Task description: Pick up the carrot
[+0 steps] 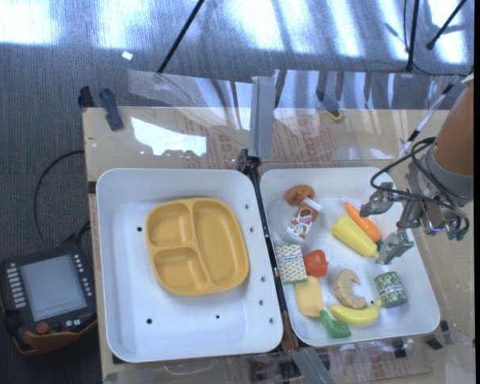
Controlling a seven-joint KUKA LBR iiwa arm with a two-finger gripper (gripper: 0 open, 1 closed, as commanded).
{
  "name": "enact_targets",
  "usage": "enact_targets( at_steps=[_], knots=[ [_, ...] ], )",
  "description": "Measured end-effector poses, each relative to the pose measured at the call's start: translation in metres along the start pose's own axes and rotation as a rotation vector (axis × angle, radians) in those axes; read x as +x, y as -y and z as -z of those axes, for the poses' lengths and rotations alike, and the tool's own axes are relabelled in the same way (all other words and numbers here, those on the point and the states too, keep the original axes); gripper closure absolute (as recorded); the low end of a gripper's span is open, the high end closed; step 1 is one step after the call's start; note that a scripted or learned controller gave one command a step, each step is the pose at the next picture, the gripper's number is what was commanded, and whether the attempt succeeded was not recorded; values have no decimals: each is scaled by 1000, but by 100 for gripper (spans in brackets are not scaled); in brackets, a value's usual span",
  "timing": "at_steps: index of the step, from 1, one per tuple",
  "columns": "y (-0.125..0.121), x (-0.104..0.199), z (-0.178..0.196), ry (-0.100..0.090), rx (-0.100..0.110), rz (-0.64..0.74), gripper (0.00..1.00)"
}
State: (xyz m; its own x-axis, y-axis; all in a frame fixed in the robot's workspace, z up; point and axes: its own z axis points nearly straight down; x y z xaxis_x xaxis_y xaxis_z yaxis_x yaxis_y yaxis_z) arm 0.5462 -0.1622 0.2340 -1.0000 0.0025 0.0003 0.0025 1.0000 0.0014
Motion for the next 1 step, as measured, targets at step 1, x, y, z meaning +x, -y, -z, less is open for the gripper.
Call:
enact_targets(
  at_steps=[1],
  knots=[
    [17,-60,-72,-7,-2,-62,0]
  ],
)
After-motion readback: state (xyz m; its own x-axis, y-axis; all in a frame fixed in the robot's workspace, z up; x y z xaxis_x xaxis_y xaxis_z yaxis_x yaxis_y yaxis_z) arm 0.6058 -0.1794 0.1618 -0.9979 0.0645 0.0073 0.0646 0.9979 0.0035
